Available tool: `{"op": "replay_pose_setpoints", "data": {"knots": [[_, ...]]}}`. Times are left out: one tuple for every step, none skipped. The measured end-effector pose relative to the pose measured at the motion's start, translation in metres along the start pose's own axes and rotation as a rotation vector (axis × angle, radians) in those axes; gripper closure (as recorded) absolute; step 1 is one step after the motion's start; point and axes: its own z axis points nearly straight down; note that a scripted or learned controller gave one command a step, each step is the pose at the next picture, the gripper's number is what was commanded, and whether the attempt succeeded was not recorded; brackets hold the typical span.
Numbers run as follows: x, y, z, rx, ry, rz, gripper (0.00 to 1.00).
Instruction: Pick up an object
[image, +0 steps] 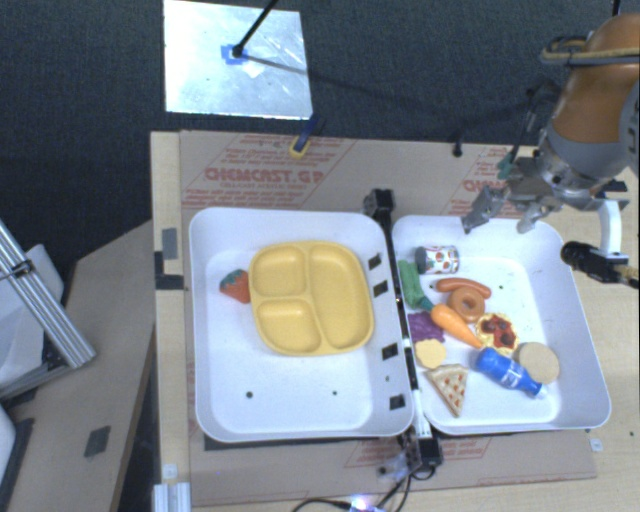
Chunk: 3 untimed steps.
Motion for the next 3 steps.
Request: {"op": "replay_pose_setpoints", "data": {"knots": [[0.0, 0.002, -0.008, -0.012, -0.001, -0.002, 0.0], [0.008, 0.006, 0.051, -0.008, 0.0, -0.004, 0.0], [-0.002, 0.005, 0.1, -0.008, -0.001, 0.001, 0.0]]}}
